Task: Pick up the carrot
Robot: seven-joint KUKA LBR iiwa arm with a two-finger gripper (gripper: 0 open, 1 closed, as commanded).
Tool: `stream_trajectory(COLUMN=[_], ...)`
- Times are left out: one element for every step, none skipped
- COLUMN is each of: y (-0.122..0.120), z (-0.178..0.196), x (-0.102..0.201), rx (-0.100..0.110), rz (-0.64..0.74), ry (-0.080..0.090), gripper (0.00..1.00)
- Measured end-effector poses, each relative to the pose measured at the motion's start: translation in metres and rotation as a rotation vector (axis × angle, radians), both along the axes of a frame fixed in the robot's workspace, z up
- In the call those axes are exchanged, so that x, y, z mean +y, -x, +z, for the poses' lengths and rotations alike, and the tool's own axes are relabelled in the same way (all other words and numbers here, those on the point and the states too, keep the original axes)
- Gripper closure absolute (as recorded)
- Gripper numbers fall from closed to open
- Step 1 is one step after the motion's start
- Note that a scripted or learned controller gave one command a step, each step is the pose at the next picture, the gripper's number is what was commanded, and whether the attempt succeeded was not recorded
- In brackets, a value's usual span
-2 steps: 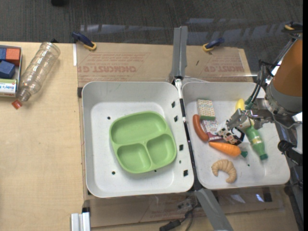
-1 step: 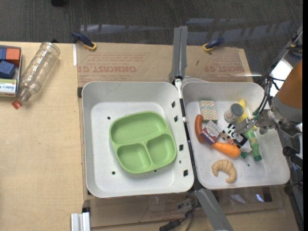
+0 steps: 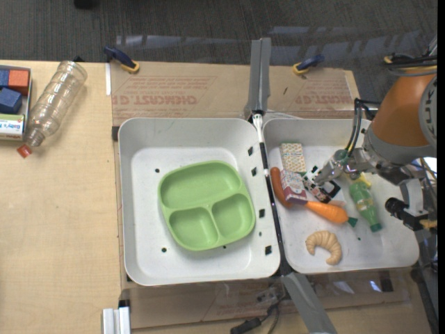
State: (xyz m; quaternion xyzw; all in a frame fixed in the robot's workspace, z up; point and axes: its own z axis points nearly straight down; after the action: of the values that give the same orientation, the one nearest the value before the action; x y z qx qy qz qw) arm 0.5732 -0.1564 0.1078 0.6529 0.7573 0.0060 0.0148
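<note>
Where right bin is crowded: carrot, croissant, green bottle, gripper above carrot, finger state indiscernible; left bin: green divided plate.

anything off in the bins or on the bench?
Nothing is spilled or broken. The right bin is crowded: carrot, croissant, green bottle and sausage lie loose at odd angles. A clear plastic bottle lies on its side on the bench, outside the bins.
</note>
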Motion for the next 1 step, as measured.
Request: stream_trajectory(y=[-0.0745], z=[0.0002], x=[-0.0332], rx=[0.009], rz=[0.031], ry=[-0.012], gripper=[0.0])
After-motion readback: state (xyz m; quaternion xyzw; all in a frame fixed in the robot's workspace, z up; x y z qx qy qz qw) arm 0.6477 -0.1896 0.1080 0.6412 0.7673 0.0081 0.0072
